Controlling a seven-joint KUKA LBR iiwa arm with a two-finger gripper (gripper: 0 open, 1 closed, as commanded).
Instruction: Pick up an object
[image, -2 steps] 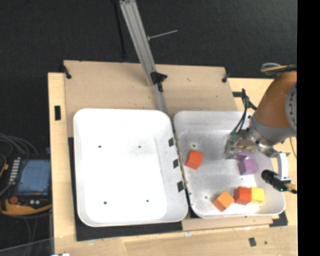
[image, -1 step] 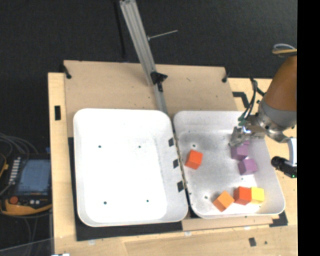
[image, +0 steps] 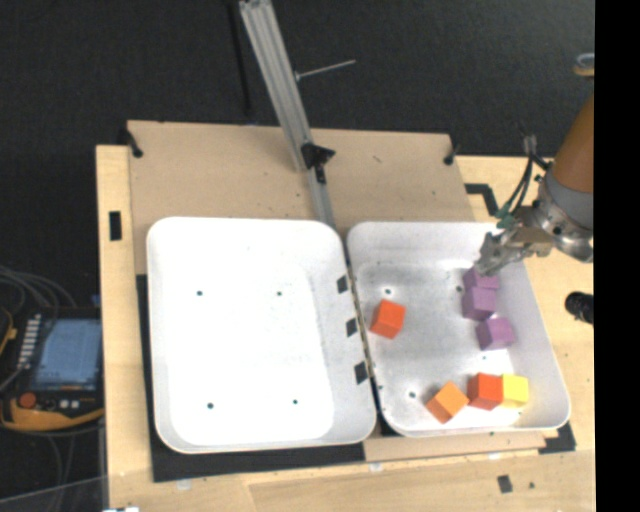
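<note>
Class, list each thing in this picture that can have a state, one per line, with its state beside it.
gripper: low over the right bin, just above the upper purple block
upper purple block: lying in the right bin
lower purple block: lying, apart from the gripper
orange cube: lying alone
orange block, red block, yellow block: clustered at the near edge
right bin: holds all the blocks

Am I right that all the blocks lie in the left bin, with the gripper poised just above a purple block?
Not quite: the blocks lie in the right bin, not the left bin. The camera view shows the gripper just above the upper purple block, as you said.
</note>
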